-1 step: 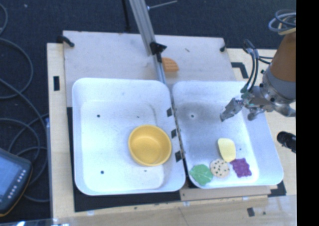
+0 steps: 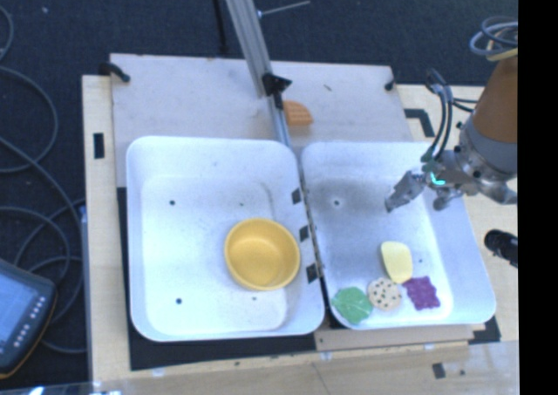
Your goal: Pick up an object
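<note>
Two white bins (image 2: pixel 218 153) (image 2: pixel 453 289) at mid-frame, one yellow bowl (image 2: pixel 261 253) in the left one, and four small pieces at lower right: one yellow (image 2: pixel 396 260), one green (image 2: pixel 352 304), one cookie (image 2: pixel 384 294), one purple (image 2: pixel 423 292)

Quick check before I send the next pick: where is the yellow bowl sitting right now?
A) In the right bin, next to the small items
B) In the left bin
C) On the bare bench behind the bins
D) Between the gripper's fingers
B: the yellow bowl rests on the floor of the left bin, while the gripper is over the right bin, apart from it.
</note>
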